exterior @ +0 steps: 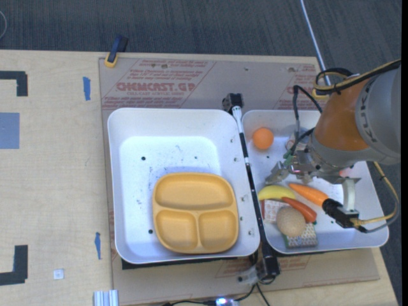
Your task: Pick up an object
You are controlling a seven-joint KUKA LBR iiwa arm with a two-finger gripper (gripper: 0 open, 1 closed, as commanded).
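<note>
Sitting idle in left bin (127, 171): yellow tray (194, 210), three compartments, apart from the pick. Lying clustered in right bin (376, 234): orange ball (262, 138) near far-left corner; banana (275, 192), carrot (308, 193), chilli (299, 208), round potato (290, 222) touching or overlapping at front. Hovering over bin middle: tool (290, 164), state impossible to tell. Judging ball the cleanest target, standing alone; aiming centred, descending straight, avoiding bin wall.

We read red print, "CHEMCAST GP", upside down on the brown board (191, 81) under the bins; its smaller lines are illegible.
</note>
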